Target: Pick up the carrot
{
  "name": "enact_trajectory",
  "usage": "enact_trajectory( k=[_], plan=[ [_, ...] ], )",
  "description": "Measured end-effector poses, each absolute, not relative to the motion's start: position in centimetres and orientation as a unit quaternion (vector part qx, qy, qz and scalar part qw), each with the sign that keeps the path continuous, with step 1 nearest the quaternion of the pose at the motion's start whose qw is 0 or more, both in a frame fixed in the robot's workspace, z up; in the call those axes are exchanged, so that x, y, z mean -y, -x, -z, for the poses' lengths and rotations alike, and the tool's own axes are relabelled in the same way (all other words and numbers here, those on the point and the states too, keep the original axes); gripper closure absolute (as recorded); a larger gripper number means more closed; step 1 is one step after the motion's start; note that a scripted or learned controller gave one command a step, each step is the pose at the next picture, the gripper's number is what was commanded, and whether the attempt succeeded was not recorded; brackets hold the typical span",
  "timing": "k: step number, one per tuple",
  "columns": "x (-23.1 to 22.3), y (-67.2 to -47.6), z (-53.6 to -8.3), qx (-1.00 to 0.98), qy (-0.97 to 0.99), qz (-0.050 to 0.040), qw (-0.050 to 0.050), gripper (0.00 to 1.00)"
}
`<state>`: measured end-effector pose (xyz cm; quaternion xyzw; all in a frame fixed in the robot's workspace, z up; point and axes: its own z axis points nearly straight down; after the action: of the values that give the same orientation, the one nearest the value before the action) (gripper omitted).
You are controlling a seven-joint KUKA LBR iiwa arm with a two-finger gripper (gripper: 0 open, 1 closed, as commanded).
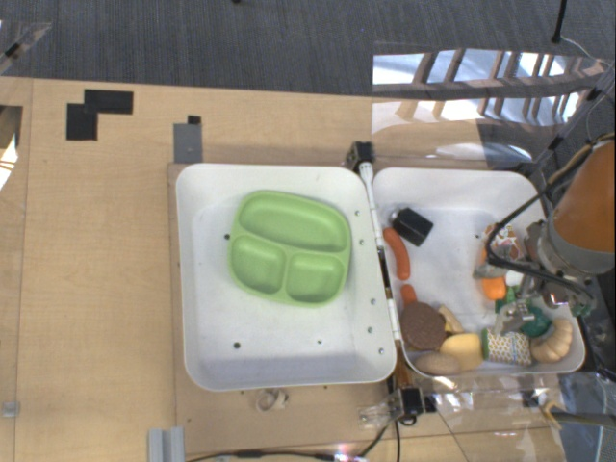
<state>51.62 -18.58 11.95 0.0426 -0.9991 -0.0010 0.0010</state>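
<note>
Gripper (517,301) hovers just right of carrot (494,289)

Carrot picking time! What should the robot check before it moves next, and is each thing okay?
1. Carrot in sight in the right bin: ok, small orange piece with a green end.
2. Gripper close to the carrot: ok, right beside it.
3. Carrot between the fingers: cannot tell, the wrist blocks the view.
4. Room around the carrot: not ok, the corn cob and other toy food crowd below.
5. Hot dog out of the way: ok, it lies by the bin's left wall.
6. Green divided plate in the left bin: ok, far from the arm.
</note>
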Motion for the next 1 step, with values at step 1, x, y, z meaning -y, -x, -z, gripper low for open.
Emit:
enact_trajectory(
  k=[1],
  plan=[
    [19.82, -53.91, -8.96, 0.99, 0.139, 0.0015, -0.008, 0.0]
  ],
)
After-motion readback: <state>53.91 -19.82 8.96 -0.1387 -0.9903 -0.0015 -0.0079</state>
